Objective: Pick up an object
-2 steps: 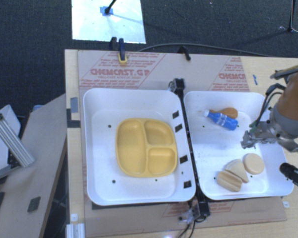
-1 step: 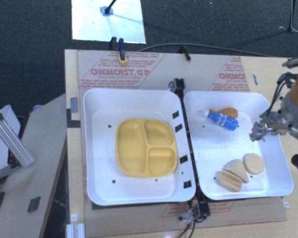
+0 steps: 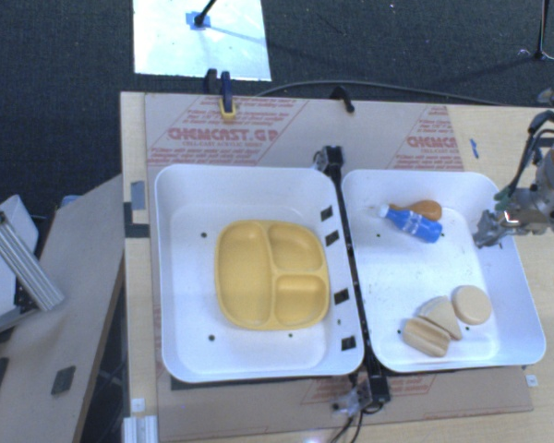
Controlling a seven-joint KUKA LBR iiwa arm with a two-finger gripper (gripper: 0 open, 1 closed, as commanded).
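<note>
Nearest, along the right bin's (image 3: 526, 340) front edge, lie pale tan bread-like pieces (image 3: 448, 321): a flat round slice, a wedge and a loaf-shaped chunk, matte and smooth, touching one another. Shallow, glossy white plastic, rounded at the corners. Just beside, in the left bin (image 3: 180, 275), sits a yellow tray (image 3: 272, 273), smooth plastic, rounded rectangle moulded into three compartments, lying flat near the middle. Between both bins runs a dark seam with small black clips.

Farther back in the right bin rests a small blue bottle (image 3: 414, 222) with a white cap, tilted on its side, touching an orange-brown rounded piece (image 3: 423, 209) behind it. Off to the right, over the far right rim, hangs the gripper (image 3: 492, 230), grey metal with cables above; cannot tell whether spread or pressed together, and apart from every object.

Farthest, beyond brown printed cardboard under both bins, lies a pale square sheet (image 3: 201, 26) on dark carpet.
</note>
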